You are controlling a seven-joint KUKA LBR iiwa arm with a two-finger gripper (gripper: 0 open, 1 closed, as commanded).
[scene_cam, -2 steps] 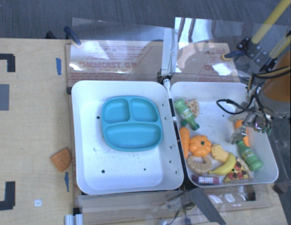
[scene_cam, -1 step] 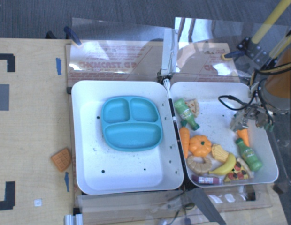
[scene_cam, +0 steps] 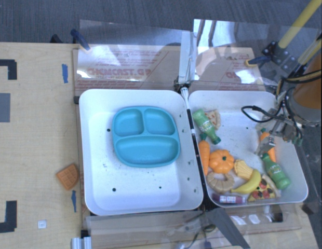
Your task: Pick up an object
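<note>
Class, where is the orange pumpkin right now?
The pumpkin sits in the right-hand bin, between the carrot on its left and the corn on its right.

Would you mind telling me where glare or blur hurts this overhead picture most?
In the camera view, strong glare washes over the clear plastic sheets behind both bins; the gripper near the right bin's far side looks soft and cluttered by cables; the blue divided plate is evenly lit and sharp.
</note>
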